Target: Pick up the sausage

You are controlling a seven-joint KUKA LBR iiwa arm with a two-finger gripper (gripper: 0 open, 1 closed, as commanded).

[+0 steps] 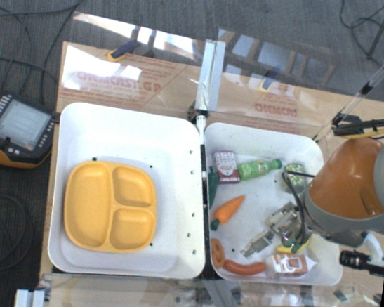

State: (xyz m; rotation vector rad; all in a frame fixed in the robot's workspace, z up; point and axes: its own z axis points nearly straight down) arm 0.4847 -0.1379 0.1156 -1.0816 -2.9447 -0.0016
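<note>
The sausage (242,267) is a reddish-orange link lying near the front edge of the right bin (319,154). My gripper (255,246) reaches down into that bin from the right, its metal fingertips just above and slightly right of the sausage, apart from it. Nothing shows between the fingers. The arm's orange band (348,180) hangs over the bin's right side.
In the right bin lie a carrot (227,209), a green bottle (259,168), a small maroon packet (225,166), a green item (294,176) at the back right and a wrapped packet (290,264). A yellow divided plate (110,205) sits in the left bin (111,120).
</note>
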